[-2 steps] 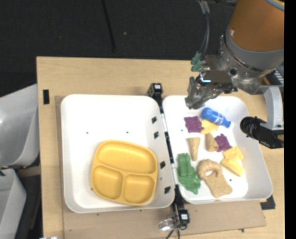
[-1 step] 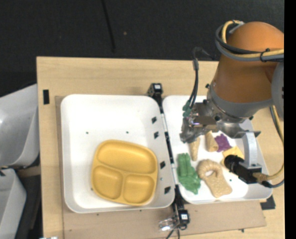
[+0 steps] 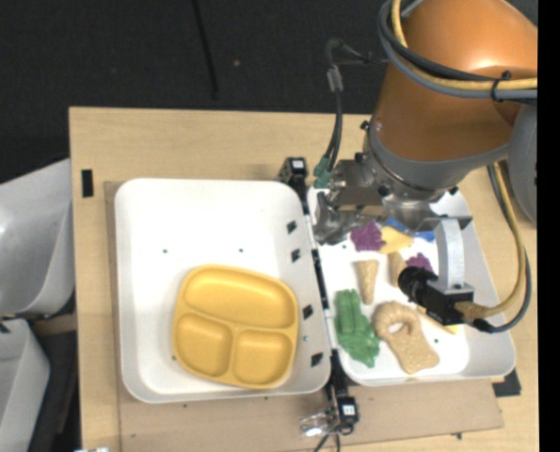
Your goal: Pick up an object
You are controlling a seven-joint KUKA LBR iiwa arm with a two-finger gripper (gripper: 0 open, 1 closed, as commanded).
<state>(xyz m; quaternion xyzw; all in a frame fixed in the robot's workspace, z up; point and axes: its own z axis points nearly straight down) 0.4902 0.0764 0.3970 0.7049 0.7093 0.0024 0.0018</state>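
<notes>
My gripper [image 3: 336, 213] hangs over the far left corner of the right bin [image 3: 491, 356], close to the divider between the bins. Just right of it lies a purple toy [image 3: 365, 236]. Nearer the front are a tan cone [image 3: 366, 275], a green leafy toy [image 3: 354, 326] along the bin's left wall, and a tan pretzel-like piece [image 3: 402, 332]. Small yellow and blue bits [image 3: 399, 240] sit partly under the wrist. I see nothing held in the gripper.
The left bin [image 3: 148, 224] holds a yellow divided tray [image 3: 234, 325] at its front right. The big orange and grey arm [image 3: 449, 83] covers the back of the right bin. The wooden bench [image 3: 96, 139] surrounds both bins.
</notes>
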